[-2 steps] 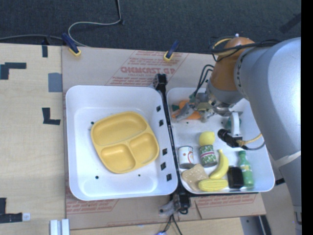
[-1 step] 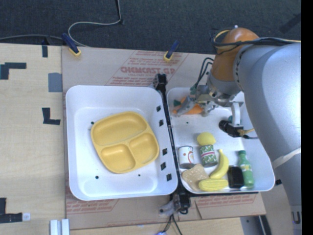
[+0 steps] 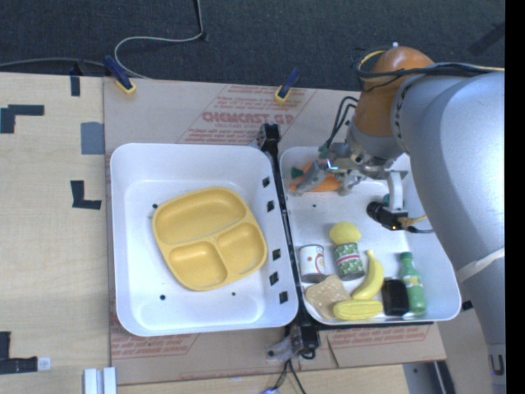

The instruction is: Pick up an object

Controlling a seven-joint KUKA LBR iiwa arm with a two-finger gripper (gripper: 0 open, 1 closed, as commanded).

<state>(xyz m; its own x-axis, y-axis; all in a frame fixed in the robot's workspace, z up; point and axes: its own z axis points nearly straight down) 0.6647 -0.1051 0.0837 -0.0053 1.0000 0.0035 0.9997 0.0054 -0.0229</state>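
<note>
- Camera view's near edge of the right bin (image 3: 426, 317) is crowded: banana (image 3: 371, 279), green bottle (image 3: 412, 282), small can (image 3: 312, 261)
- Left bin (image 3: 131, 245) has open margins around a yellow plate (image 3: 209, 236)
- Gripper (image 3: 324, 175) at the far end, over something orange (image 3: 326, 184); cannot tell how its fingers stand

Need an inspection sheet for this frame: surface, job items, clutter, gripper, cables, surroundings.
Surface: two shallow white bins, left bin, right bin, on a cardboard sheet.
Job's things: right bin holds a yellow banana, green bottle, small white can, green-labelled jar with a yellow lid, tan cracker, orange item.
Clutter: yellow three-compartment plate in left bin.
Grippers: gripper low at the orange item; grasp not confirmed.
Cables: black cable behind the bench.
Surroundings: dark carpet.
</note>
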